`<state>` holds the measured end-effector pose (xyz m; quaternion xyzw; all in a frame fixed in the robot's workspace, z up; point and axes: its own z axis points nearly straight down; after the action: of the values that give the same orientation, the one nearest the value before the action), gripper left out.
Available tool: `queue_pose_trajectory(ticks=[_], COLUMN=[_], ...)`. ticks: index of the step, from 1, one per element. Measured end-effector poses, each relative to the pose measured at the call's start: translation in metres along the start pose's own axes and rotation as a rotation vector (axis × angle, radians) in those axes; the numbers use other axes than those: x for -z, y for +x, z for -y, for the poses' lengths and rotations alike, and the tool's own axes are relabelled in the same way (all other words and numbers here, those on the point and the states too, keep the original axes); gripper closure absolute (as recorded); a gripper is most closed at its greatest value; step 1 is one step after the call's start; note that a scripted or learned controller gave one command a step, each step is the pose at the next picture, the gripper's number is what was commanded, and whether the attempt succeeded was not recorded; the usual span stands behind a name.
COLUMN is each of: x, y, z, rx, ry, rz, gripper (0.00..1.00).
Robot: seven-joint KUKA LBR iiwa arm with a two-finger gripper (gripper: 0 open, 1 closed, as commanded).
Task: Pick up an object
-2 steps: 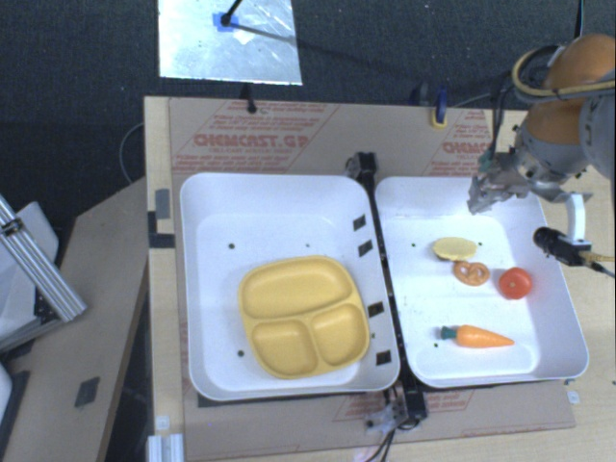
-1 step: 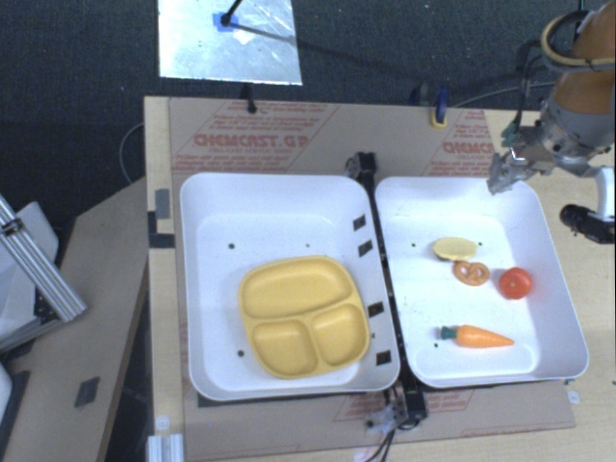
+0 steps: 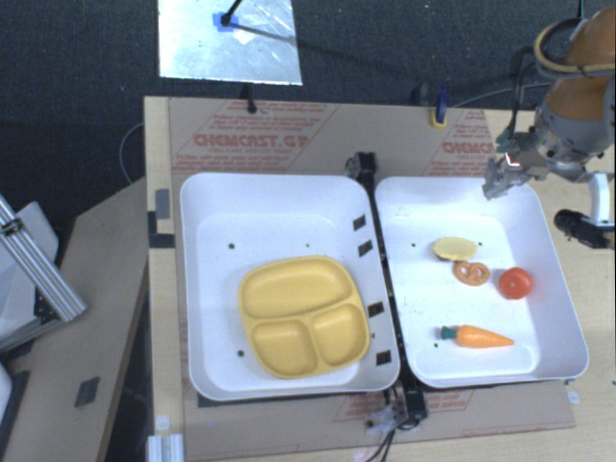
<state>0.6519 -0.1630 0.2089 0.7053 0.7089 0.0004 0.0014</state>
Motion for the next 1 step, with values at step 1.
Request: queue_pose_trajectory(ticks=[1], x=[0.0083], y=[0.0466], z=[0.0101], rx=[0.004], ry=[0.0], rz=[-0.002], gripper=[1.0])
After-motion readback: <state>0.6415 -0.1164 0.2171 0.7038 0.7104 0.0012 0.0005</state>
